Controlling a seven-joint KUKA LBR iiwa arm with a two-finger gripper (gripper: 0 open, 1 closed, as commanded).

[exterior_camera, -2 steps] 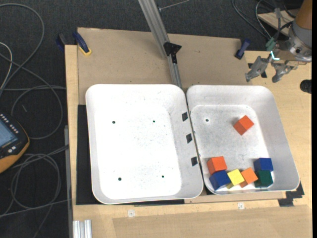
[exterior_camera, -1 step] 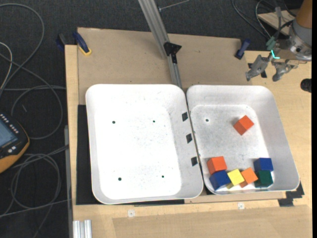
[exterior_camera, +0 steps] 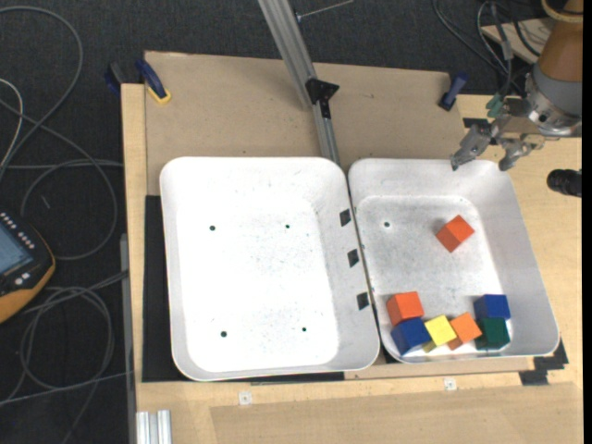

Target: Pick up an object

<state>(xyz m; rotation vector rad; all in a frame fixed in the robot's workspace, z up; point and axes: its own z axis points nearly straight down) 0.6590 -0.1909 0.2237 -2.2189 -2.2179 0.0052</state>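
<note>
Gripper (exterior_camera: pixel 485 154) hangs over the far right corner of the right bin (exterior_camera: pixel 527 248), fingers spread apart with nothing between them. Nearest to it lies a lone orange block (exterior_camera: pixel 454 233), a little nearer and to the left, sitting askew on the bin floor. Well apart from that, along the near wall, a cluster is packed together: an orange cube (exterior_camera: pixel 404 305), a blue one (exterior_camera: pixel 410 336), a yellow one (exterior_camera: pixel 439 329), another orange (exterior_camera: pixel 465 326), a blue (exterior_camera: pixel 493 306) and a green (exterior_camera: pixel 494 333). A grab into that cluster would likely jam fingers on neighbours or the wall. On the lone block, its skewed set could let it twist out as the fingers close. The left bin (exterior_camera: pixel 185 248) plays no part
</note>
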